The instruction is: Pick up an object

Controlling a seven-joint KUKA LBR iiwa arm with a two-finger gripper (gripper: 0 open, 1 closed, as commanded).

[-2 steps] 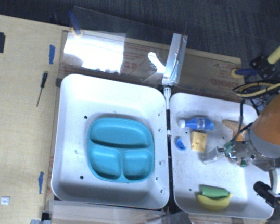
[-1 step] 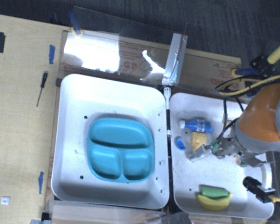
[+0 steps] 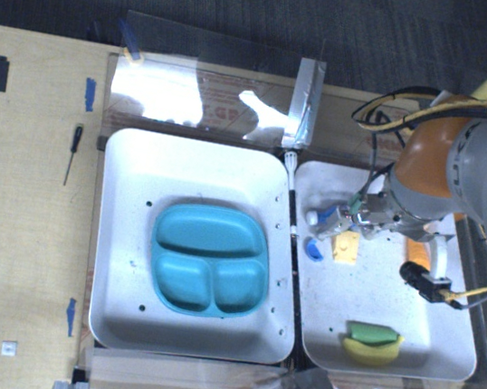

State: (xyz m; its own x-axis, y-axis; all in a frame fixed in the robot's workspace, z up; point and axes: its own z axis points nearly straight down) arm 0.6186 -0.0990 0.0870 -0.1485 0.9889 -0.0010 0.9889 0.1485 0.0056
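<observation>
1. The gripper (image 3: 338,221) sits low over the right bin (image 3: 447,359), near its upper-left corner; whether it is apart or closed cannot be told.
2. A yellow block (image 3: 345,248) lies just beside it, with a small blue object (image 3: 313,250) to the left.
3. A green-and-yellow object (image 3: 372,340) rests near the bin's front edge.
4. The left bin (image 3: 128,171) contains a blue divided tray (image 3: 210,259).

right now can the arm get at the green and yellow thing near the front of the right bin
Probably yes. The green and yellow thing lies alone on the right bin's floor, nothing on it or beside it. The gripper sits farther back, by a yellow block, with bare floor between.
</observation>
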